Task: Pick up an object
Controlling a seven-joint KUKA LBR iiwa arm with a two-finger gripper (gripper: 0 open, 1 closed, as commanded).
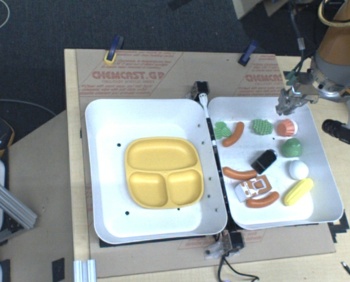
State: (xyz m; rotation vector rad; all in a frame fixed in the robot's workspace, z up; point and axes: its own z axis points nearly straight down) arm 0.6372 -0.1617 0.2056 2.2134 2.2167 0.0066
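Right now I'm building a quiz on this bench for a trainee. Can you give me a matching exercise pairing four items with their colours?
Things:
1. divided tray
2. egg
3. corn cob
4. rectangular block

Colours:
A. black
B. bright yellow
C. white
D. pale mustard yellow

Pairs: 1-D, 2-C, 3-B, 4-A

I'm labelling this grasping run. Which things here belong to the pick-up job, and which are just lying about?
Belonging to the job:
pincer
right bin
pink cup
green pieces
sausages
black block
white egg
yellow corn

Just lying about:
left bin
yellow divided plate
blue clamps
cardboard sheet
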